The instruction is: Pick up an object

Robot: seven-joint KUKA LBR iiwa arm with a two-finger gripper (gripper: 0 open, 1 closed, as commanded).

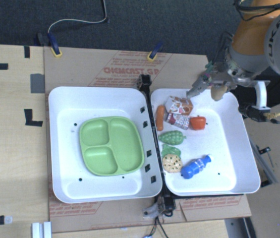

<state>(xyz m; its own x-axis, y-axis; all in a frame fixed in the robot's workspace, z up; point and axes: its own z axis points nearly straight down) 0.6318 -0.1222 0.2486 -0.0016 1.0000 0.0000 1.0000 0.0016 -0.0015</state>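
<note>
The right bin (239,148) holds several small items. A red and white snack packet (178,112) lies near its far edge, with an orange sausage (159,118) to its left and a red tomato (197,123) to its right. Below them are a green leafy toy (171,137), a cookie (171,162) and a blue bottle (195,166). My gripper (206,89) hangs over the bin's far edge, just above and right of the snack packet. It is open, with nothing between its fingers (195,90).
The left bin (65,108) holds a green divided plate (111,145). A black divider clip (144,81) sits between the bins at the far side. Cardboard (105,66) lies under both bins. The arm's orange band (261,6) is at the top right.
</note>
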